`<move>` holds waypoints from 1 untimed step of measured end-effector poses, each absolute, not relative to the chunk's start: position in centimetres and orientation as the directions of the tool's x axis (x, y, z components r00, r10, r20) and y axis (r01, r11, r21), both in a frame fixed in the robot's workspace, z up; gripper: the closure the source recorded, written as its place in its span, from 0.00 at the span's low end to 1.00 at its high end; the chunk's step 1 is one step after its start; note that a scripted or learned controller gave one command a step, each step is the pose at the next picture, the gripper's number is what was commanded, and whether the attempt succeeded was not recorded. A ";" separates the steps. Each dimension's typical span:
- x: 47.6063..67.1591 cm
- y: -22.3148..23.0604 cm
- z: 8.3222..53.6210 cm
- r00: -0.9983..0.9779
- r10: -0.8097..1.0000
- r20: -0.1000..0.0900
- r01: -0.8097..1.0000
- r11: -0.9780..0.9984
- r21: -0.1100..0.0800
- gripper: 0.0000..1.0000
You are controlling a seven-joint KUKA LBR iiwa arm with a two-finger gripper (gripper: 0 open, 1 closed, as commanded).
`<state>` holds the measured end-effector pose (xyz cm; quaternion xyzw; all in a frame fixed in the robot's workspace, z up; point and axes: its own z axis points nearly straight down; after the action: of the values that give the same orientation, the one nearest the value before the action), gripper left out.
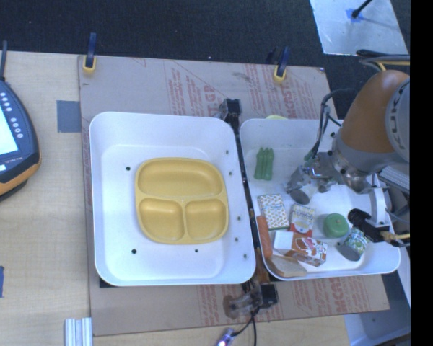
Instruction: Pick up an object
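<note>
I see the jaws (305,184) low inside the right bin (289,130), but I cannot tell if they are open or closed. Just beside them lie a green object (264,163), a patterned packet (273,210) and a green lid (335,225). The left bin (108,193) holds a yellow divided plate (180,199).

The arm (379,121) was a thick, rounded grey tube with a broad orange band above the wrist. Black cables looped off it toward ten o'clock. Its metal gripper (307,182) was silver-grey, with small dark fittings at the base.
</note>
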<state>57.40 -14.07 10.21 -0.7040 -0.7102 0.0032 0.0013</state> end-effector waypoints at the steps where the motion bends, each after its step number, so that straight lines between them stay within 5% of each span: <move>1: 57.7 -5.9 19.2 -0.006 1.000 0.000 1.000 0.006 -0.002 1.00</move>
<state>57.69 -5.86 19.24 -0.7050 -0.7092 0.0007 0.0008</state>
